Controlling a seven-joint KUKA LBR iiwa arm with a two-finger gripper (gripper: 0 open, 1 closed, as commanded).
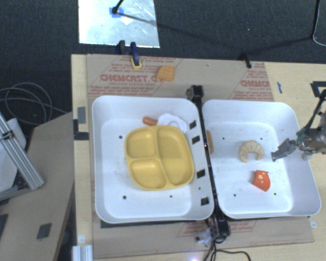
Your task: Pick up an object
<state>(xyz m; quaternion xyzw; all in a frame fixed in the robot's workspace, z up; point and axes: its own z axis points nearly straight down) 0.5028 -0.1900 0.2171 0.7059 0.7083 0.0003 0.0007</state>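
Note:
In the right bin (277,118) lie a tan croissant (251,149) and, below it, a red strawberry-like piece (262,180). My gripper (279,151) reaches in from the right edge, low over the right bin, its tip just right of the croissant and apart from it. Nothing shows between its fingers. The left bin (106,145) holds a yellow divided plate (158,157) with an orange sausage-like piece (150,121) and a white object (172,122) behind it.
An orange-tan piece (165,73) lies on the cardboard behind the bins. A black divider (202,145) with clips runs between the bins. A shiny sheet (118,14) lies on the floor at the back. Cables and a metal frame (13,151) stand at left.

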